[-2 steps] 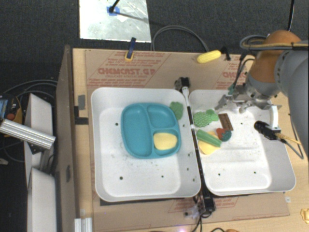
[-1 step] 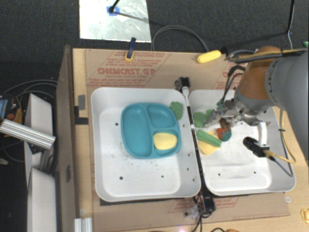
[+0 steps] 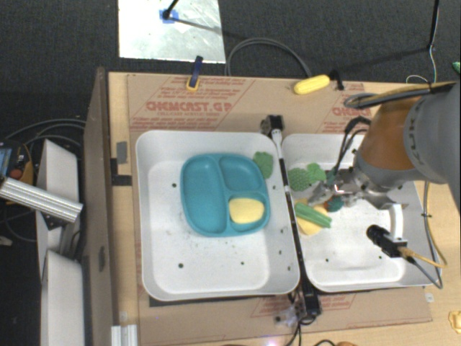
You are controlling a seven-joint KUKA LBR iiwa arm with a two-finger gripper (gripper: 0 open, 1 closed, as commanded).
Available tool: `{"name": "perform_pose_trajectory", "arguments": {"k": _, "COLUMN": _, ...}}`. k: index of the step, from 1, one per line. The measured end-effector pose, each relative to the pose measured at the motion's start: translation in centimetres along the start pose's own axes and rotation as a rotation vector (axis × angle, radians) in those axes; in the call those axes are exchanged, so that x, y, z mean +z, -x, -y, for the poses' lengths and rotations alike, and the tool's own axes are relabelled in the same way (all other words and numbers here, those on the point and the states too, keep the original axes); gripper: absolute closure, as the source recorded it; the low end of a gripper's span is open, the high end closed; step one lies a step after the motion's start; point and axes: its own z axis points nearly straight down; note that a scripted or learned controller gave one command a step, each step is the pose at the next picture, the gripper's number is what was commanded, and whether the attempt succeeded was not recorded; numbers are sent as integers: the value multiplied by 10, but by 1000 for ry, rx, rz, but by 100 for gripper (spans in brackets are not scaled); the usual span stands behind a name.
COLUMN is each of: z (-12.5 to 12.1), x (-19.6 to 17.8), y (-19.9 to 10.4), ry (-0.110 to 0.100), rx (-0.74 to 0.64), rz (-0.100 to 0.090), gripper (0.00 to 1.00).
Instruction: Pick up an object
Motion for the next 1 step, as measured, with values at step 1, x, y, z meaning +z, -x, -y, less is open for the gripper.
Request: {"name": "perform_pose_trajectory", "arguments": {"k": 1, "z": -3, "x": -11, "y": 0, "ry": 5, "rx": -1, "rz": 0, "gripper": 100}}
